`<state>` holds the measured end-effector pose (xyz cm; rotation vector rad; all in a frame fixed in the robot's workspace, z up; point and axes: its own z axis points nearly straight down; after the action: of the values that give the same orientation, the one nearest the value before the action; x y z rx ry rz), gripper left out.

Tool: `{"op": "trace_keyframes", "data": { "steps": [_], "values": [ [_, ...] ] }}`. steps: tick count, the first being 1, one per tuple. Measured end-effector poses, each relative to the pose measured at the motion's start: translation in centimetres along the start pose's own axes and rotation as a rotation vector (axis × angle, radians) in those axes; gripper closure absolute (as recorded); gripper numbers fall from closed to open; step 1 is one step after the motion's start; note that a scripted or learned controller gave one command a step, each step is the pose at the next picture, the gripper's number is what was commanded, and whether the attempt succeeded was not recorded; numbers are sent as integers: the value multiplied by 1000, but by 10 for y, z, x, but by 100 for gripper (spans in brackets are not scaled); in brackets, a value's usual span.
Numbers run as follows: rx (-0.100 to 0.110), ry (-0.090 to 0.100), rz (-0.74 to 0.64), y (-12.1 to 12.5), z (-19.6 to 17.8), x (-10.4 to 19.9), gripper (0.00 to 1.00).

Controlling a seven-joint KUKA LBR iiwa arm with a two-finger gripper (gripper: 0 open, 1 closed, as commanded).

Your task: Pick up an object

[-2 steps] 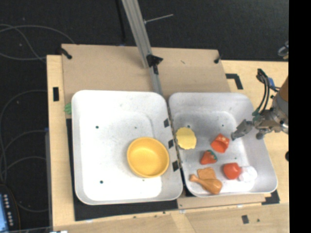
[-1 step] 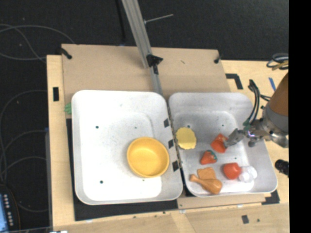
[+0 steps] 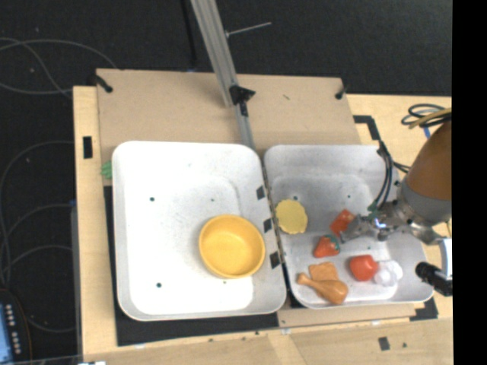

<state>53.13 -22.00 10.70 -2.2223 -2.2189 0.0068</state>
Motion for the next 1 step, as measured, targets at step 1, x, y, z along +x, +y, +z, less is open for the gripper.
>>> {"op": "trace_keyframes", "data": {
  "steps": [1],
  "values": [
    [-9,0,4,2,-14,-1,100]
  ]
}}
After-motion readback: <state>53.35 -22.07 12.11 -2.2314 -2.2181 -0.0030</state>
